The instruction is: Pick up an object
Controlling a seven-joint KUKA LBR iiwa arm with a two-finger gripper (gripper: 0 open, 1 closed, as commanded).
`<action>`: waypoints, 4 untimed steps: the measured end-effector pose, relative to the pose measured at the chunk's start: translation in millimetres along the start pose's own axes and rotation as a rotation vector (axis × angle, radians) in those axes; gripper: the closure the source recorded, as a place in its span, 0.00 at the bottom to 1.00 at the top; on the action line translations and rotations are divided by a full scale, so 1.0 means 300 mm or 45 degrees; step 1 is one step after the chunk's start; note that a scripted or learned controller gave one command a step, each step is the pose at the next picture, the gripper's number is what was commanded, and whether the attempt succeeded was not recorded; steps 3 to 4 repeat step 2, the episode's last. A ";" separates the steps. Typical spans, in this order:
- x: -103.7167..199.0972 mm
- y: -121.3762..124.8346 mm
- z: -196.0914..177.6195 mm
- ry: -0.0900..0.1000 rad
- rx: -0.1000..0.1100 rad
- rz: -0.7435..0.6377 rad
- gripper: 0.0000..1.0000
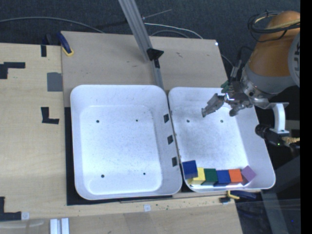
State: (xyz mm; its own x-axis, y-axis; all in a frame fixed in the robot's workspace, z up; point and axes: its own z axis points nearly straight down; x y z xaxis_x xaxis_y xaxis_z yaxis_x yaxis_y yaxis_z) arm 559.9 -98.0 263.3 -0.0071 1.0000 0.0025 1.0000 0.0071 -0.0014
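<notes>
The pincer [222,108] is seen above the far part of the right bin [209,145], with its two fingers spread apart and nothing between them. One finger [210,106] is angled toward the bin's middle, the other [235,110] lies nearer the arm's wrist. From this spread stance it is judged that a grasp is being prepared rather than completed.

The objects to be picked are gathered in a row along the near wall of the right bin: a blue block [189,168], a yellow block [198,177], a green block [210,175], a second blue block [223,177], an orange block [235,175] and a purple block [248,173]. They are packed touching one another and pressed against the wall, probably because the sloped rim lets loose pieces slide there.

The pincer is held well apart from this row, so a move toward the near wall and a descent are judged to be needed. The tight packing is likely to make insertion of a finger between neighbours hard; the end pieces, blue or purple, are judged the easier targets.

The left bin [117,140] rests beside the right one on the surface [29,130].
</notes>
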 end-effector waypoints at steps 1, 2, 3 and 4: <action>-0.337 -0.172 0.036 -0.008 0.003 0.020 0.00; -0.037 -0.258 -0.039 0.001 0.000 -0.002 0.00; -0.037 -0.258 -0.039 0.001 0.000 -0.002 0.00; -0.037 -0.258 -0.039 0.001 0.000 -0.002 0.00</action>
